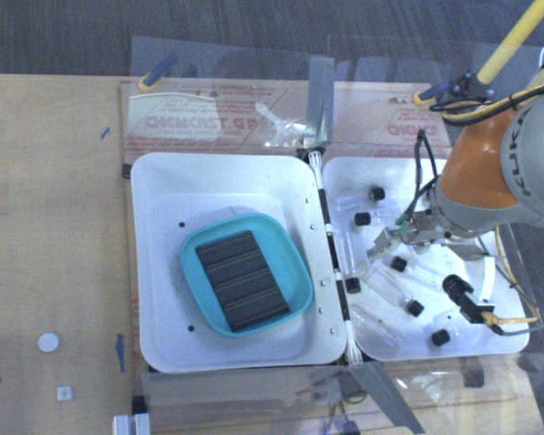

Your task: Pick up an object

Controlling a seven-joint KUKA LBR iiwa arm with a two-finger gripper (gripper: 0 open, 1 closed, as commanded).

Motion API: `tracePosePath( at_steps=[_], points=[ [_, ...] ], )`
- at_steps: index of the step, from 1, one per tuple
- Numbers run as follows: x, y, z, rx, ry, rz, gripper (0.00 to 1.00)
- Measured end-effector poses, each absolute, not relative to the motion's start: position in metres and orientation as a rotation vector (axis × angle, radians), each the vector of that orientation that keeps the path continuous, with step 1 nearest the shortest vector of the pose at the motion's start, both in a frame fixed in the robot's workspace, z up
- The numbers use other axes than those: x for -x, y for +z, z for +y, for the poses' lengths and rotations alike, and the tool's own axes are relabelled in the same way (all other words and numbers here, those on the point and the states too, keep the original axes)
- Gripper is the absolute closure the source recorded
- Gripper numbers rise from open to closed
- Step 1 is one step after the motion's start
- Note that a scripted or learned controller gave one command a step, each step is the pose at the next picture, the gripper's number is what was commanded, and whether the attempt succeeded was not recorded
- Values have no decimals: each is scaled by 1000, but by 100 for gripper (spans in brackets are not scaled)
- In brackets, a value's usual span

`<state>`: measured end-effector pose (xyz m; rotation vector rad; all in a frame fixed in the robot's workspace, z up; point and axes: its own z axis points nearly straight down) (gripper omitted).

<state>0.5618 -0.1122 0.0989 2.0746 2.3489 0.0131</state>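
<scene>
The arm (480,175), grey with an orange band, reaches in from 3 o'clock and bends down over the right bin (390,175). Its wrist is tilted toward 9 o'clock, and the pincer (397,239) hangs low over the middle of that bin, slightly toward its 9 o'clock side. You cannot tell from this slanted view whether the pincer is apart or together, and nothing can be seen held in it.

Six small black pieces (376,192) lie scattered across the right bin's floor, well apart from one another. The nearest black piece (398,264) sits just beside the pincer at its 6 o'clock, and looks like the likeliest thing to pick. Faint clear plastic shapes (385,288) lie near it, and their outlines are hard to read.

The left bin (163,198) holds a teal tray (192,261) with a dark ribbed block (243,279) lying flat in it. Both bins stand on the pale wooden bench (45,198).

To do this step well, centre the pincer right over the nearest black piece before you descend. The piece is small, so a slight offset would probably knock it aside. Go straight down until you are close to the bin floor, and close gently. Watch that the clear plastic does not get caught in the grasp. Lift slowly, and check that the piece rises with the pincer.
</scene>
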Motion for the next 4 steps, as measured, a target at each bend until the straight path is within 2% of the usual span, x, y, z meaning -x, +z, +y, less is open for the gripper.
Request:
tracePosePath(
  at_steps=[1, 2, 3, 4],
  points=[
    [-622, 87, -168, -1911, 6, 2487, 0],
    [-531, 103, -140, -1976, 1, 2443, 0],
    [-531, 113, -143, -1980, 3, 2436, 100],
    [-549, 227, -46, -1946, 2, 2465, 100]
  ],
)
